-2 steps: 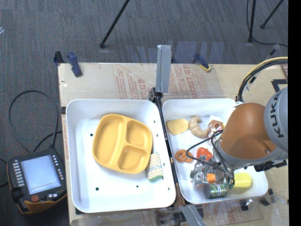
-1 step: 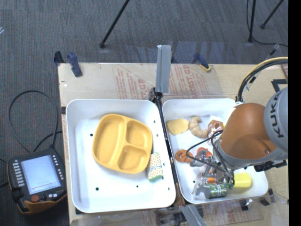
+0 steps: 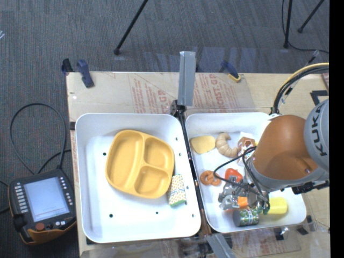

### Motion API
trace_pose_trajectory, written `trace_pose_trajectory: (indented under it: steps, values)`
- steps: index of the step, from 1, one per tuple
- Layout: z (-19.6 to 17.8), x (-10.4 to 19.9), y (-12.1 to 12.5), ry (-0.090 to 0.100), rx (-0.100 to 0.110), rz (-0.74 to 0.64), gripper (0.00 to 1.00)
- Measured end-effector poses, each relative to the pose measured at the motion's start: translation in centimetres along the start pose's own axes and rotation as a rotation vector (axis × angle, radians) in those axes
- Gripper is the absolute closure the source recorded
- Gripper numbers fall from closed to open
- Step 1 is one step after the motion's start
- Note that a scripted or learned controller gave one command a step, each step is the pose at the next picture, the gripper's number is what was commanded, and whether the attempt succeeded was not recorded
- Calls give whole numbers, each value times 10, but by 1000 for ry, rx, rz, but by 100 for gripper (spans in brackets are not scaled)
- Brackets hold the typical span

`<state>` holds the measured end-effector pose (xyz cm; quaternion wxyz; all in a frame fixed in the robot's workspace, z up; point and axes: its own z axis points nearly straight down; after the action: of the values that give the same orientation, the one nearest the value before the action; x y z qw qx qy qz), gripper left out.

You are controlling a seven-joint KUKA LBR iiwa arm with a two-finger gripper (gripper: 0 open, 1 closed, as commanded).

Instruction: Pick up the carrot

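Gripper [image 3: 243, 199] lowered into right bin [image 3: 212, 219] — small orange piece, likely carrot [image 3: 243, 201], seen between fingers, apparently clamped. Lift not yet made — carrot low beside green can [image 3: 246, 216].

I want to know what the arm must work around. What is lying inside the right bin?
Inside the right bin: a yellow slice, croissant, pretzel, red piece, small can and yellow block. The arm covers the rest.

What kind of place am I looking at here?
Probably a robotics lab: a robot arm reaches over two white bins of toy food, a handheld control pendant lies on the carpet, and tripod legs stand behind the bench.
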<state>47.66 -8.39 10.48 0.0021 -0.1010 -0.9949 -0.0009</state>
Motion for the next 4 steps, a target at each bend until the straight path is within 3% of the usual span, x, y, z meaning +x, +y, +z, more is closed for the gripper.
trace_pose_trajectory:
  steps: [1, 2, 3, 4]
  values:
    - [0, 0, 0, 1, 0, -2, 0]
    - [19, 2, 2, 1, 0, 55, 0]
    - [9, 2, 3, 0, 0, 50, 100]
    - [9, 2, 3, 1, 0, 50, 0]
